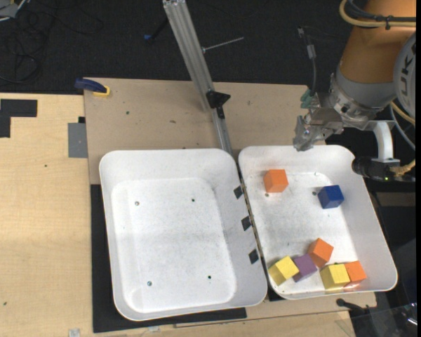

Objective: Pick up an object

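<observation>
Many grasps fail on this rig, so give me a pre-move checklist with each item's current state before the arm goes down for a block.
1. Gripper above the right bin's far edge: ok.
2. Nothing between its fingers: cannot tell.
3. Orange block stands apart from others, easy target: ok.
4. Blue block also isolated: ok.
5. Near-corner cluster, purple block touching neighbours: not ok for a clean grasp.
6. Gripper directly over a block: not ok.

Gripper (305, 140) at 12 o'clock rim of right bin (365, 209), nothing seen in it. Orange cube (275, 180) at 10 o'clock, blue cube (330, 196) near centre. Five blocks clustered at 6 o'clock. Left bin (119, 181) alongside.
</observation>
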`<state>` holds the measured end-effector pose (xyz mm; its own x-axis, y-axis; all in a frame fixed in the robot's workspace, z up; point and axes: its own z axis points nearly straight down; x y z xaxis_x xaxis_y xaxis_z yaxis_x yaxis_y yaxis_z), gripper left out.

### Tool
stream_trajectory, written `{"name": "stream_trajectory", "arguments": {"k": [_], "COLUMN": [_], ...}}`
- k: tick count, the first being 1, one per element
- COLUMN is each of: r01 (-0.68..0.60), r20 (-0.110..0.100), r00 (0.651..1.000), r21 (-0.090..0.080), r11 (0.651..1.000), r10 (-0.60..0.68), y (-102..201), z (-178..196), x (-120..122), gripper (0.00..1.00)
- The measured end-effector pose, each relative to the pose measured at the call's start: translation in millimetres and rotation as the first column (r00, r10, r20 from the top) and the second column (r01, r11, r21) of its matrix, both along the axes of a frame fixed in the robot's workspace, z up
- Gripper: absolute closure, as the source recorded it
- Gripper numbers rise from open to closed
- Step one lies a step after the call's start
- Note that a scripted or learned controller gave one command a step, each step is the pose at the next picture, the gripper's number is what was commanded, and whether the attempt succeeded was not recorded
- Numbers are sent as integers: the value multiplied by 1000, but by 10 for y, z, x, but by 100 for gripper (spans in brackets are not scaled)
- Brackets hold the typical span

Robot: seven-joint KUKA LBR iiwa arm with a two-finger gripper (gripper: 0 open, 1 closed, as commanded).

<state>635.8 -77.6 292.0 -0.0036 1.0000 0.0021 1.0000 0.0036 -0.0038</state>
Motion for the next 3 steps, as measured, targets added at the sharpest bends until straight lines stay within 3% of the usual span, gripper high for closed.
{"name": "stream_trajectory", "arguments": {"k": [3], "r01": [-1], "r20": [-2], "r00": [1000], "r21": [0], "r11": [1000], "r10": [1], "y": [1718], "z": [-328], "x": [-290], "gripper": [100]}}
